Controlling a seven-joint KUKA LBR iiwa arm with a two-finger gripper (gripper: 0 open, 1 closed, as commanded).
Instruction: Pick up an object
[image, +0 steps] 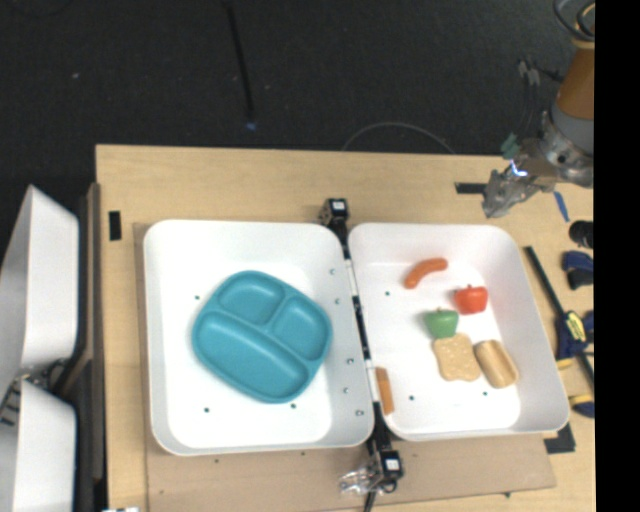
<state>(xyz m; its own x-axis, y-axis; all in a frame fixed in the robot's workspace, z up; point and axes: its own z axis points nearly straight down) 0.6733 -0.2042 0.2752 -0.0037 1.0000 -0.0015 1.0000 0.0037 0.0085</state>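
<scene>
Above the right bin's far right corner, over bare bench, hangs the claw; whether its tips are apart or together cannot be told. Nothing sits between them. Inside that bin lie a sausage, a red pepper, a green pepper, a toast slice touching a bun, and a carrot stick beside the near left wall. Left bin holds a teal divided plate.

I find no legible text, label, brand, number or sign anywhere: none on the two white bins, the teal divided plate, the toy food pieces or the wooden bench.
</scene>
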